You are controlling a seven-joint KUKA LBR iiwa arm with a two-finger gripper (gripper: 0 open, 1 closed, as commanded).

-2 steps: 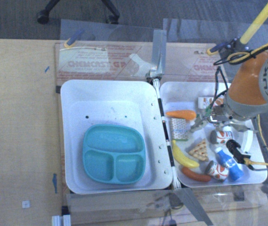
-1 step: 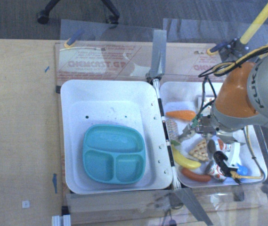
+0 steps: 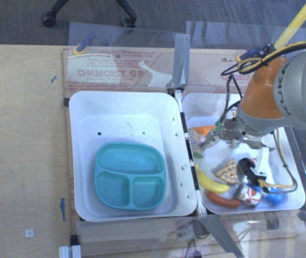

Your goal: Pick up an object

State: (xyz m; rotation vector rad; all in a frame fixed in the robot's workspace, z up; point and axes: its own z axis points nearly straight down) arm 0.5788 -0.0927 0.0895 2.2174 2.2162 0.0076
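Observation:
The right bin [image 3: 209,99] holds several small items: a yellow banana [image 3: 212,181], a pizza slice [image 3: 228,172], a red sausage [image 3: 223,200], a red and white can [image 3: 250,196], a blue piece [image 3: 274,199] and an orange carrot-like piece [image 3: 203,129]. My gripper [image 3: 211,140] is low in the bin's upper left part, just below the orange piece and above the pizza slice. The wrist hides what lies under it. I see nothing clearly held.
The left bin [image 3: 83,107] holds a teal divided plate [image 3: 130,174]. A printed packet [image 3: 194,142] lies against the right bin's left wall beside the gripper. A cardboard sheet [image 3: 115,71] lies behind the bins. The grey arm [image 3: 282,98] covers the right bin's upper right.

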